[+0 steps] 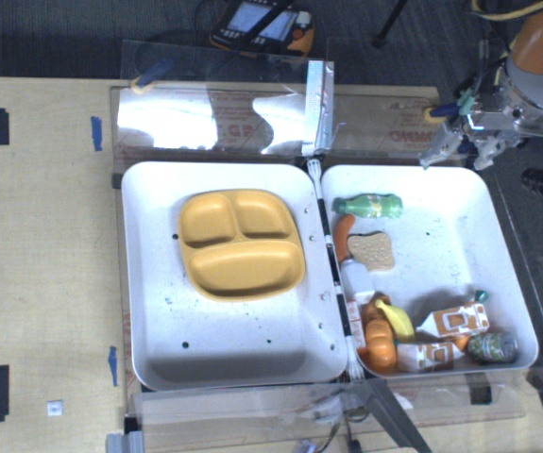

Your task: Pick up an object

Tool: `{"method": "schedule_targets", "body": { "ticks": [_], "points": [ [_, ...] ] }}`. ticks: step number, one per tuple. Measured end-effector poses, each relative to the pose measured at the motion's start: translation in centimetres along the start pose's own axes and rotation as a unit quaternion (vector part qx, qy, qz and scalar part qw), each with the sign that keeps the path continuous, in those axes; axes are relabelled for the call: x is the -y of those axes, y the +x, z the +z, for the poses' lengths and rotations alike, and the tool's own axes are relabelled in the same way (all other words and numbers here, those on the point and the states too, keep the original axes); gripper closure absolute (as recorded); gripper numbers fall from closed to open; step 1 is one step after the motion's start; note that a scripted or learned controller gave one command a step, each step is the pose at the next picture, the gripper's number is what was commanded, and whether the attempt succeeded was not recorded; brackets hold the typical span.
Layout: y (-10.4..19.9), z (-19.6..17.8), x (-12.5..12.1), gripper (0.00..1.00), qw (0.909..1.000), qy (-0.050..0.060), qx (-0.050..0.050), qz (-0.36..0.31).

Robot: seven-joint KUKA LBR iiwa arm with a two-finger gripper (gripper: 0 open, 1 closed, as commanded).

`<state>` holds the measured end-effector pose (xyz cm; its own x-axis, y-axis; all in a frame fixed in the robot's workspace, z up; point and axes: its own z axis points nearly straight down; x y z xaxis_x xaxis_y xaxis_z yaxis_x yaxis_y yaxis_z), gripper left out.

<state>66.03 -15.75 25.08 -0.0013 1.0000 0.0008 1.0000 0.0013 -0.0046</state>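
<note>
From above, the pincer (460,149) hangs over the right white bin's (441,196) far rim, its opening impossible to judge, while a green plastic bottle (368,206) lies below it beside a brown bread slice (375,250), no label legible.

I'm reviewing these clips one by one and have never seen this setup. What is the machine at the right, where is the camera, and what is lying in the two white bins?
One fixed camera looks down at a slant on a bench. The grey and orange machine at the upper right is a robot arm; its gripper hangs over the right bin's far corner, with nothing seen between its fingers. The left bin holds a yellow divided plate. The right bin holds toy food: a green bottle, a slice of bread, a banana, a small carton and more, crowded along its left and near sides.
</note>
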Motion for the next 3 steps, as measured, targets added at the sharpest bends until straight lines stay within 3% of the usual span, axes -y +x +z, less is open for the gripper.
{"method": "schedule_targets", "body": {
  "ticks": [1,2,3],
  "points": [
    [0.8,14.8,-0.7,0.0,0.9992,-0.002,0.001,0.04],
    [6.3,16.6,2.3,0.0,0.9998,-0.004,0.0,0.02],
    [6.3,16.5,5.9,0.0,0.9997,-0.004,0.0,0.023]
  ]
}}
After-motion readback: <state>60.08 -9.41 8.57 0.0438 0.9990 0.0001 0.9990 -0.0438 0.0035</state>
